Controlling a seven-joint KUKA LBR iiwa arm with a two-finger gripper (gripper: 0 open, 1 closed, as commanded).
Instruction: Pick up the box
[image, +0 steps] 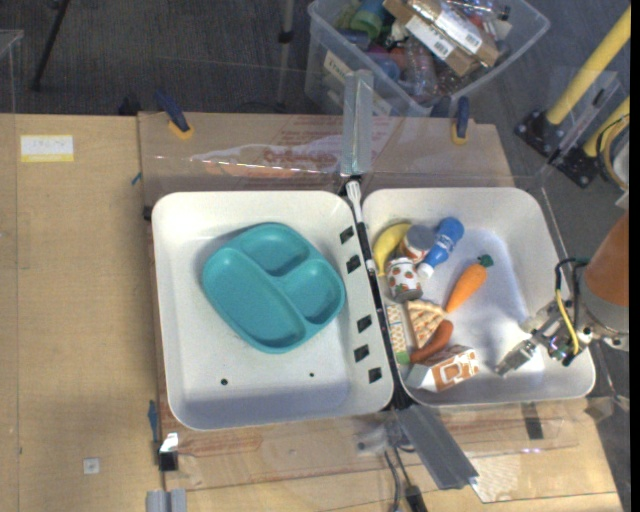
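White right bin (520, 215) holds the small box (453, 370), with my gripper (522, 352) (grip state unclear) just beside it.

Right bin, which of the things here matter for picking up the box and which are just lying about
For the job:
box, orange and white, at the right bin's near edge
gripper, low in that bin, right of the box and apart from it

Lying about:
banana
carrot
blue and white bottle
teal divided plate in the left bin
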